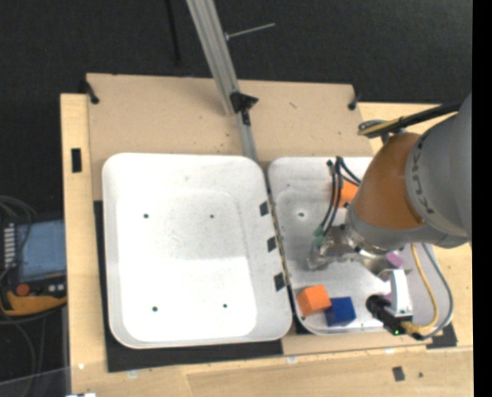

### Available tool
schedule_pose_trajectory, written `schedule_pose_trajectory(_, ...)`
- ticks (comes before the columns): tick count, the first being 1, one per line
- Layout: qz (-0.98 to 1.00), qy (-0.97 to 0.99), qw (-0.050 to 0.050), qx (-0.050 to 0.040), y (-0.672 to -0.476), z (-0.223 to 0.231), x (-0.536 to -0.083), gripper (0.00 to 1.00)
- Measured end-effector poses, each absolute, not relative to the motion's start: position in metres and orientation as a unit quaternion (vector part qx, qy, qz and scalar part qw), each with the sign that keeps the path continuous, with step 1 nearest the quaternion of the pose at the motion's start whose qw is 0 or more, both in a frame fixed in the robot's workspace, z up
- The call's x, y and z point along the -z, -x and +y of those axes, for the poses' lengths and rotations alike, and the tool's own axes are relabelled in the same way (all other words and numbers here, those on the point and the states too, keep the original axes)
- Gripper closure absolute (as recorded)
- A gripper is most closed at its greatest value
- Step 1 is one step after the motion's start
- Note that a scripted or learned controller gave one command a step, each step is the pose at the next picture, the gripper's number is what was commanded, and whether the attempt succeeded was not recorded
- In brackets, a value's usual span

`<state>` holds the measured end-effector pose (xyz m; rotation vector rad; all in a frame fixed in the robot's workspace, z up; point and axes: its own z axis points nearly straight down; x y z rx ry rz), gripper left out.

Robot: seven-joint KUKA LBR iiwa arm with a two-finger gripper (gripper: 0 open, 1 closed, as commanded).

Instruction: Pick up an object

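My fingers point(318, 257) sit low in the rt bin point(299, 172), over bare white floor nr its left wall; can't tell how far apart they are, and I see nothing betw them. Just below them: orange block point(313, 298), w/ a blue block point(341, 312) touching its rt side, both matte cubes at the bin's near rim. Up and rt, a small orange piece point(342, 193) peeks out beside my wrist. Pink bit point(395, 259) to the rt. Left bin point(188, 246), smooth shallow plastic, lies well left. Worktop point(171, 114) is tan board.

orange block point(313, 299), blue block point(341, 312), touching, right bin
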<state>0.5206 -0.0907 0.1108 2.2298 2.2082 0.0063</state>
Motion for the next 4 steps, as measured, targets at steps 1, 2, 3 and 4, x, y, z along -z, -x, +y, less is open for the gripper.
schedule_pose_trajectory(1,0.704,-0.71,0.003,-0.0016,-0.521,-0.1,-0.157,1.0)
schedule_pose_trajectory(2,0.708,-0.706,0.003,-0.0021,-0.523,-0.101,-0.208,1.0)
schedule_pose_trajectory(3,0.71,-0.704,0.001,-0.0014,-0.536,-0.057,-0.223,1.0)
schedule_pose_trajectory(4,0.71,-0.704,0.0,-0.0014,-0.552,0.005,-0.226,1.0)
